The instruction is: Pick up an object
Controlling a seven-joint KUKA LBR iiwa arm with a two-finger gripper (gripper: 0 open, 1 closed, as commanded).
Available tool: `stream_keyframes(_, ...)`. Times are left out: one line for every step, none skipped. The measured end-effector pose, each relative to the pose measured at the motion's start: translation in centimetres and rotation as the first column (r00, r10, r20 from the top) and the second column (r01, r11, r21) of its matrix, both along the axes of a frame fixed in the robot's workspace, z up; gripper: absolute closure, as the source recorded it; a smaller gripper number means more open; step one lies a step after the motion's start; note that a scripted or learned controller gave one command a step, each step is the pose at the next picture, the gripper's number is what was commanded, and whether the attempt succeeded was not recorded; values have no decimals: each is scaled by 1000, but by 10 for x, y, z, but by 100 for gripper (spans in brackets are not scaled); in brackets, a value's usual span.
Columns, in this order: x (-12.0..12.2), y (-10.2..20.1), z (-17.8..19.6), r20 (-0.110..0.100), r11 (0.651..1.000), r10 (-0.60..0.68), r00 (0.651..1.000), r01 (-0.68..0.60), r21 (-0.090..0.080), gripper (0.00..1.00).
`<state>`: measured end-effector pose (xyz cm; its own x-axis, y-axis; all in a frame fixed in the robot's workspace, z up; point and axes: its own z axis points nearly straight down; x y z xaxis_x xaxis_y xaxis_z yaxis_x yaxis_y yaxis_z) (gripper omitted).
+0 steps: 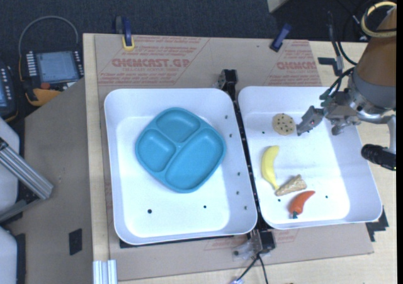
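Note:
The right bin holds a round chocolate-chip cookie, a yellow banana, a tan bread wedge and a red chili pepper. My gripper hovers over the back of this bin, just right of the cookie. Its two fingers stand apart, open, with nothing between them. The left fingertip is close beside the cookie, apart from it.
A blue divided plate lies in the left bin. A black clamp sits at the back between the bins. The arm's grey wrist and orange band come in from the right.

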<state>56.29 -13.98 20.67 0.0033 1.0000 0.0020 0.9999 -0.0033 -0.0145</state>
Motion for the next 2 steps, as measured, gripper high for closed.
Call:
stream_keyframes(3,0,8,15,1000,3,1000,-3,-2,0)
stream_keyframes(4,4,-54,8,1000,4,1000,-4,0,0)
